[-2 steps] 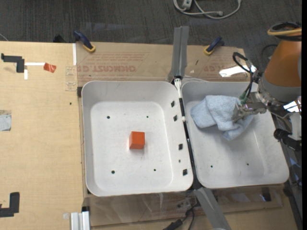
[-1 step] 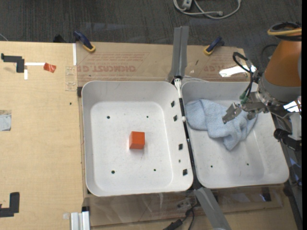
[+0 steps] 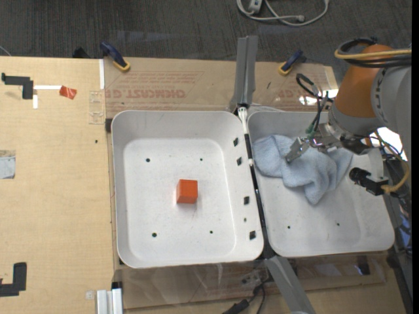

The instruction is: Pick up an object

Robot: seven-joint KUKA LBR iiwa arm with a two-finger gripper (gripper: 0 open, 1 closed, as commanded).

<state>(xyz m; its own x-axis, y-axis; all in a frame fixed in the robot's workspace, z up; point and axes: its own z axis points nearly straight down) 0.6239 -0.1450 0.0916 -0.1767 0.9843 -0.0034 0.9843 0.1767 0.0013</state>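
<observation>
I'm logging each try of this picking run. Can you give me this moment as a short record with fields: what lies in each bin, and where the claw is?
left bin: one orange block, near the middle of the floor
right bin: a crumpled light blue cloth, in the far half
claw: over the cloth, low, at its upper part
arm: reaches in from the right, over the right bin
grasp: not settled from this view
</observation>
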